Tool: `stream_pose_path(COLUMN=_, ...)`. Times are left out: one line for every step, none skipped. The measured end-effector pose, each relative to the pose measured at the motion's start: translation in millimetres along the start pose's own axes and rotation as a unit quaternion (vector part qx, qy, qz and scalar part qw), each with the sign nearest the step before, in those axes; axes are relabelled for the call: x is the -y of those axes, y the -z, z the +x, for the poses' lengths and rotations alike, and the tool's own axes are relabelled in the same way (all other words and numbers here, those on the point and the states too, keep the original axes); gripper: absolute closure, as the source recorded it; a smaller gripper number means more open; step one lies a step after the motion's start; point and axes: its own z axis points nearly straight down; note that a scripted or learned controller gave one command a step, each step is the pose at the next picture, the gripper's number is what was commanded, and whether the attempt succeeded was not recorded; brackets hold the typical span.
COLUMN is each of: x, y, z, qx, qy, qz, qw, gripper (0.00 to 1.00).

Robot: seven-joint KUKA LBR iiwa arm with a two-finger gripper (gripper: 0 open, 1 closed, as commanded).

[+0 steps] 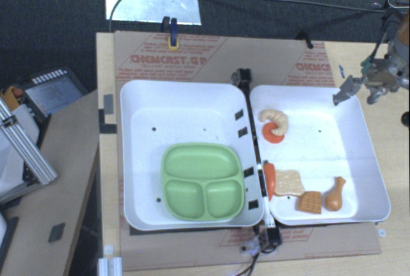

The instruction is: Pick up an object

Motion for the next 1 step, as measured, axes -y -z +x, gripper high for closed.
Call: stream_pose_path(x=-2.4, y=8.0, z=0.8, qx=0.001, qy=0.002, qz=-0.006, qw=1.0, gripper=0.0)
